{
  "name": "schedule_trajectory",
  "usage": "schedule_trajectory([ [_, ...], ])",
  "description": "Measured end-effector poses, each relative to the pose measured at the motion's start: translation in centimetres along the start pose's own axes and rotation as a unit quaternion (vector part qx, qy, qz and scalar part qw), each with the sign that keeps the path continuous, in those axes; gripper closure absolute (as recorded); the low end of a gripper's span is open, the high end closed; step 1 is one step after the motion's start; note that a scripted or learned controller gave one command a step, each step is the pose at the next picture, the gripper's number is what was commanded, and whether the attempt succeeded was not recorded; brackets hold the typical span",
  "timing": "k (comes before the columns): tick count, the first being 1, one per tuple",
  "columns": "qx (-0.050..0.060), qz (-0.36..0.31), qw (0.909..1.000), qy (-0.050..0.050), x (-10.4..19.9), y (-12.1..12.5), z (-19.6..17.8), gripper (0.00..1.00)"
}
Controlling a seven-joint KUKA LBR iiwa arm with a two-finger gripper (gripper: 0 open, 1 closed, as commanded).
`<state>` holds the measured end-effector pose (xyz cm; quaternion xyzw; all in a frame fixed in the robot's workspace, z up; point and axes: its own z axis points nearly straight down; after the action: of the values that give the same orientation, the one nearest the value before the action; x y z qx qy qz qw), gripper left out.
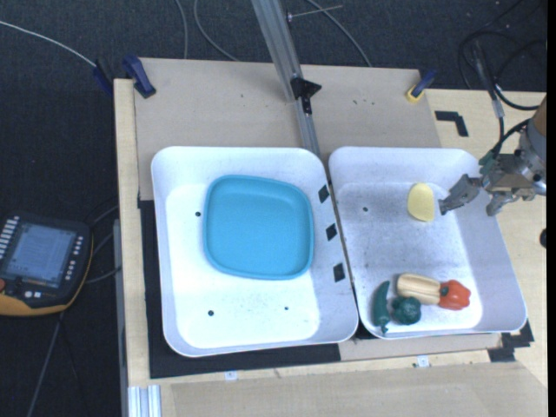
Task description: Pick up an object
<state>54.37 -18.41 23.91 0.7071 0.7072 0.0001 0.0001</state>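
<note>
Here, line by line
Hand (476, 196): at the right edge of the view, over the right rim of the right bin; its two fingers are spread apart with nothing between them; one dark fingertip (453, 200) points left toward the yellow object
Arm: reaches in from the right, little of it visible beyond the grey wrist parts above the hand
Yellow object (421, 202): a small rounded pale-yellow piece lying on the floor of the right bin, in its upper half, just beside the nearer fingertip but apart from it
Right bin (486, 259): shallow, white, its floor speckled with dark marks
Cluster at the lower edge of the right bin: a tan bun-shaped piece (418, 287), a red pepper-like piece (454, 295) touching its right end, and a dark green piece (396, 307) just below and left of the bun
Left bin (178, 233): shallow, white, set side by side with the right bin
Blue tray (259, 227): a rounded square, light blue, lying flat in the upper middle of the left bin
Counter (217, 102): light wood-coloured board bearing both bins, with blue clamps at its upper left corner and one at the upper right
Metal rail (282, 42): runs down from the top of the view to the gap between the bins
Handheld pendant (39, 263): lies on the dark floor well left of the counter
</note>
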Motion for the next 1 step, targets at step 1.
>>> schedule_trajectory([
  [1,0.002,0.000,1.0000,0.000,-0.16,-0.83,5.86,0.00],
])
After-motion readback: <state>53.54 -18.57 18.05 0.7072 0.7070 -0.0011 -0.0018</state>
